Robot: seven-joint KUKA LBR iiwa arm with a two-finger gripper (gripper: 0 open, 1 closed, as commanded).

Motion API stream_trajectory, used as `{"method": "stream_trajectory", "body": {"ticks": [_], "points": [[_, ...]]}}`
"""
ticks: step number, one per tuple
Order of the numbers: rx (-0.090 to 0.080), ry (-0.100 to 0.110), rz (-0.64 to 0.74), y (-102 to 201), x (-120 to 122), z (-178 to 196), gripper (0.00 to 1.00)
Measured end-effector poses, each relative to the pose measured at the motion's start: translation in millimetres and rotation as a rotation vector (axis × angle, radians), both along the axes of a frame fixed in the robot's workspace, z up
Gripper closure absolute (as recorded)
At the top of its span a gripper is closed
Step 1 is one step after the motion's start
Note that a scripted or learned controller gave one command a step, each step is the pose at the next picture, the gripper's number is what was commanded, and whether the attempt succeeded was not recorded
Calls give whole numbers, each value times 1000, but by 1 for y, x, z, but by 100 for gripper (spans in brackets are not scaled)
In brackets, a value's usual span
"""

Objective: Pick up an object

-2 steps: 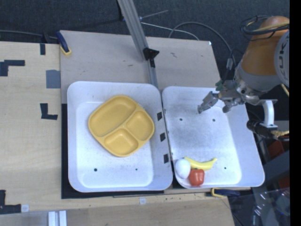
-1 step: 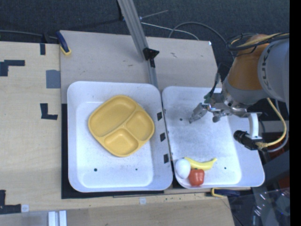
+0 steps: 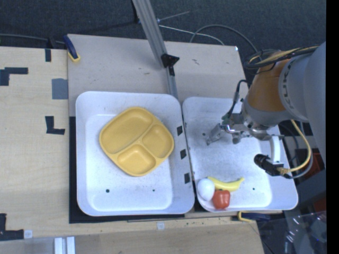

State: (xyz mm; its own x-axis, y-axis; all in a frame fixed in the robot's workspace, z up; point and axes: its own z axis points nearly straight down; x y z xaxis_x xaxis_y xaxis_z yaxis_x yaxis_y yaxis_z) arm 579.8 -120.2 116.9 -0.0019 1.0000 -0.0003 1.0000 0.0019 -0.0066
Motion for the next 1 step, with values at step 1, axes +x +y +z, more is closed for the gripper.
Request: {"method": "stream_trajectory", "body": {"ticks": [1], "points": [[1, -3, 1, 1, 1, 13, 100]]}}
